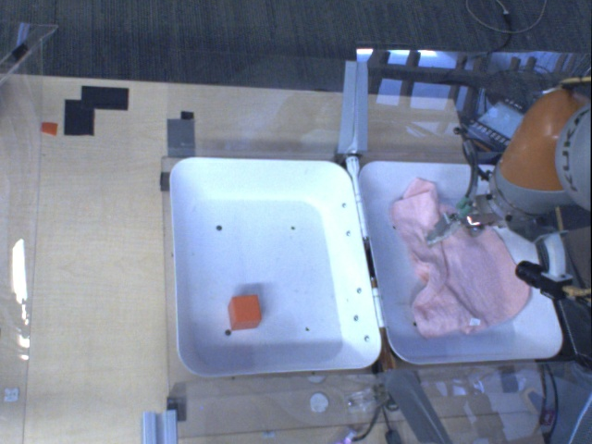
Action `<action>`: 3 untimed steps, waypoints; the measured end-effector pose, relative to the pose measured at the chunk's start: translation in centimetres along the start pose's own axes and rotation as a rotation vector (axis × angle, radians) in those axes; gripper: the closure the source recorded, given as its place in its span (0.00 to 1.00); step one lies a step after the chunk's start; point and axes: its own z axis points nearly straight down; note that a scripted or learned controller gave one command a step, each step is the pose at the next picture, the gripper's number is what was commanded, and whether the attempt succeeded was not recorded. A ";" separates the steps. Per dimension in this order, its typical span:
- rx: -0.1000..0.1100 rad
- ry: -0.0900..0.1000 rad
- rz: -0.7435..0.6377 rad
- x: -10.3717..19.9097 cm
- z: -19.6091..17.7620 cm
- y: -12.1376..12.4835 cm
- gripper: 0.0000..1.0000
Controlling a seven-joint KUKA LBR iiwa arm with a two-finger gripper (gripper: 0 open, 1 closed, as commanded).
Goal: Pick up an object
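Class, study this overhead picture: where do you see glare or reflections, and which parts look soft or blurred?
In the camera view, pale streaks of glare lie on the clear panel at left, and the metal frame behind the right bin reflects bright blue-white; the gripper over the pink cloth looks soft; the orange block in the left bin is fairly crisp, casting little shadow.

The grey arm (546, 155) reaches in from the right, its gripper (455, 226) angled down-left.

Even, bright overhead light, soft shadows, glare on the bench (92, 276), slightly blurry
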 end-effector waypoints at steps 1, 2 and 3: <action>-0.005 0.003 0.045 7.7 -0.2 -2.4 0.00; -0.002 0.002 0.003 5.3 0.0 3.4 0.00; -0.003 0.001 -0.037 5.6 -0.2 -2.7 0.00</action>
